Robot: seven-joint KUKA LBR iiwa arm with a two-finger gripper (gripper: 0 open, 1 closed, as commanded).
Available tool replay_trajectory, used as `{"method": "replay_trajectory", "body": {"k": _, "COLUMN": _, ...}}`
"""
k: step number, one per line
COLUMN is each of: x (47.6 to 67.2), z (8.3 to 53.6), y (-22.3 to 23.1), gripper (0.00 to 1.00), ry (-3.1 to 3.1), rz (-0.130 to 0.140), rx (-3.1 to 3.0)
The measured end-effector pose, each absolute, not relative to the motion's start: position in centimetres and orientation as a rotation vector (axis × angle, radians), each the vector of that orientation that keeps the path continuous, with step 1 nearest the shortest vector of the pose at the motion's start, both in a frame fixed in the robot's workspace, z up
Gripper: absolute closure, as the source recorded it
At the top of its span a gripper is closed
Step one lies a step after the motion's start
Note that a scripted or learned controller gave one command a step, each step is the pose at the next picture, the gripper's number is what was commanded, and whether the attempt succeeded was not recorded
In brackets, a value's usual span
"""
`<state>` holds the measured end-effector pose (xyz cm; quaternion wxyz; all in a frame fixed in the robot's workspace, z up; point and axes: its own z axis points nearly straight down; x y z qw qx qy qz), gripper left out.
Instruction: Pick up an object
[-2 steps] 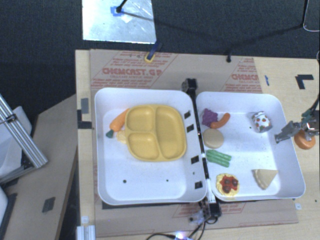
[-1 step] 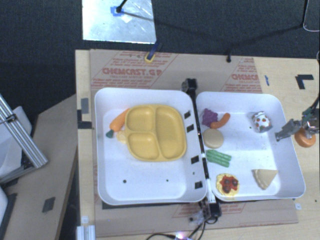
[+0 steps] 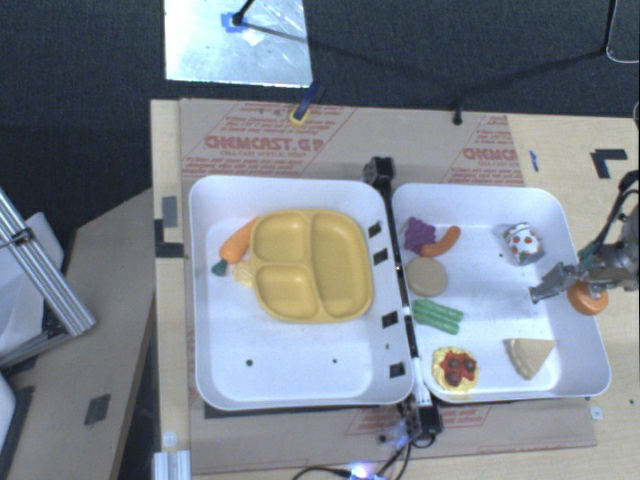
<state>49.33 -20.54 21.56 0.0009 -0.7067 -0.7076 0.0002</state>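
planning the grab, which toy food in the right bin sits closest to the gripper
The white red-spotted toy, just up-left of the gripper; the tan wedge lies farther below.

Arm (image 3: 625,238) cut off by right edge; carrot (image 3: 236,241) partly under yellow tray (image 3: 310,265).

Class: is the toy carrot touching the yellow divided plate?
Touching. The camera view shows the carrot lying against the left rim of the yellow divided plate, no gap.

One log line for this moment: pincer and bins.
pincer: right bin edge, beside orange object | grasp: unconfirmed | left bin: yellow tray, carrot
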Motion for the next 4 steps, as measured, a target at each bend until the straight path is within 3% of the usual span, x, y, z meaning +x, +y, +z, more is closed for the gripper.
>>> {"method": "replay_trajectory", "body": {"k": 1, "x": 48.6, "z": 15.6, "y": -20.3, "gripper": 0.0, "ry": -2.22, "rz": 0.002, "rx": -2.218}}
{"method": "replay_trajectory", "body": {"k": 2, "x": 48.9, "z": 10.4, "y": -19.6, "gripper": 0.0, "ry": -2.239, "rz": -0.014, "rx": -2.229}}
{"method": "replay_trajectory", "body": {"k": 3, "x": 49.0, "z": 9.0, "y": -19.6, "gripper": 0.0, "ry": -2.219, "rz": -0.005, "rx": -2.217}}
{"method": "replay_trajectory", "body": {"k": 4, "x": 49.3, "z": 10.2, "y": -20.1, "gripper": 1.0, "ry": -2.235, "rz": -0.004, "rx": -2.24}}
